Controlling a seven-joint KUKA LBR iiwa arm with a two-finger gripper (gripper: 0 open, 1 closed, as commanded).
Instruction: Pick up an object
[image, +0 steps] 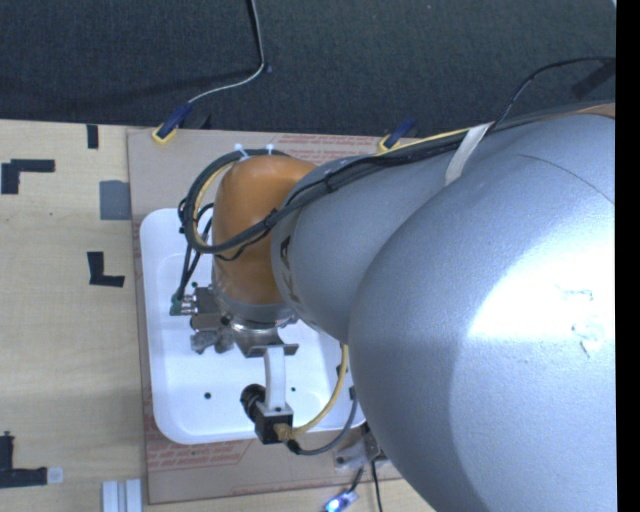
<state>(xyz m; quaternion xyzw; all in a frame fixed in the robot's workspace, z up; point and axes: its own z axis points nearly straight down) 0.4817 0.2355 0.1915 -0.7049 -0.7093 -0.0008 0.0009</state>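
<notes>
Arm: the grey arm bulked nearest the lens, covering the frame from about 1 o'clock round to 6 o'clock.
Orange band: the orange band sat at roughly 10 o'clock of the frame's centre, with the wrist below it aimed down into the bin.
Claw: the claw hung low over the bin floor, at 6 o'clock of the orange band. How far open it was could not be told, because the wrist hid it from above, and nothing could be seen in its hold.
Bin: the white bin showed bare floor from 7 to 10 o'clock of the claw, and its other side ran under the arm.
Object: no object could be picked out. If one was there, it lay hidden beneath the wrist or under the arm's bulk.
Pointing and long axis: neither could be told, for the same reason.
Progress: judging by the posture, the reach into the bin looked made. A secure hold and the lift were not yet shown, so the task read as about midway at best.
Table: the pale table spread out at 9 o'clock of the bin.
</notes>
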